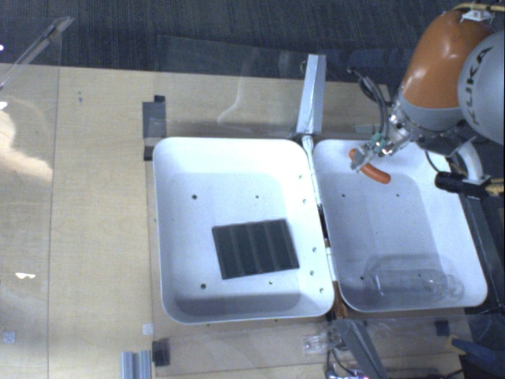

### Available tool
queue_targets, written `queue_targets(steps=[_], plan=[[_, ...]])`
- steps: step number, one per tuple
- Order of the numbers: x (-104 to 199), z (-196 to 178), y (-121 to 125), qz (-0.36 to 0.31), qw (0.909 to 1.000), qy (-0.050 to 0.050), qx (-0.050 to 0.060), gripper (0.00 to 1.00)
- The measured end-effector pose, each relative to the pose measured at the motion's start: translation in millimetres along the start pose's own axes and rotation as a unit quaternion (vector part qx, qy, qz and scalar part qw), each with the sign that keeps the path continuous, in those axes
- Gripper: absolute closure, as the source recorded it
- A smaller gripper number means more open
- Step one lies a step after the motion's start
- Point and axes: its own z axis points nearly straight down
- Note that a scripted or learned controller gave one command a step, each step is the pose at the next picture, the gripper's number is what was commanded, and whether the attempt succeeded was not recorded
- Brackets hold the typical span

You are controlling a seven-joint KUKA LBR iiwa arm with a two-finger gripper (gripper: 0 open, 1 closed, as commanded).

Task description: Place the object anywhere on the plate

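We see 1 small orange object [372, 168], sausage-shaped, in the right bin [410, 235] near its far wall, at about 12 o'clock of that bin. The gripper [369, 159] hangs right at the object's upper left end, touching or just over it; whether it is clamped on it we cannot tell. The object's long axis runs from 10 o'clock to 4 o'clock. The dark ribbed plate [256, 248] lies in the left bin [237, 164], at roughly 8 o'clock from the object and well apart, so we judge the carry must cross the wall between the 2 bins.
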Motion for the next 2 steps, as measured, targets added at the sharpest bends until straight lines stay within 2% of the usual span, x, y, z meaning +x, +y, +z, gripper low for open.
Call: queue_targets(steps=[1,2], plan=[[68,-24,1,-0.007,1.0000,0.001,0.001,1.00],[131,4,-9,-0.066,0.9978,0.002,0.002,1.00]])
